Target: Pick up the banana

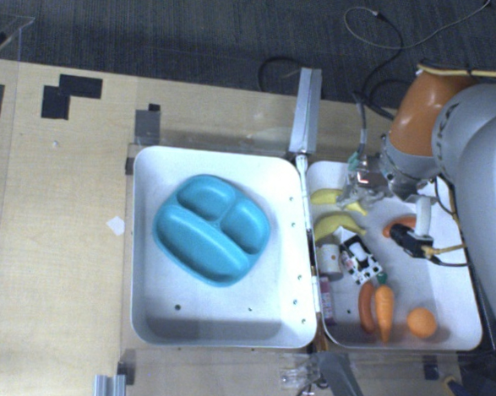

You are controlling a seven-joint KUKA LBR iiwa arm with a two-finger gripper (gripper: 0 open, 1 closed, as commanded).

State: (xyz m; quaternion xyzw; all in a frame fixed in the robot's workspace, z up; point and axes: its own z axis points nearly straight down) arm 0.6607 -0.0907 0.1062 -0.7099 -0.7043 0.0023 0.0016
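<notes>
I cannot tell how the jaws of the gripper (361, 186) stand. It hangs low in the right bin (450, 334), just over the banana (335, 224) near the bin's left wall. A good grasp should close across the banana's curved middle, clear of the carrot (382, 311).
</notes>
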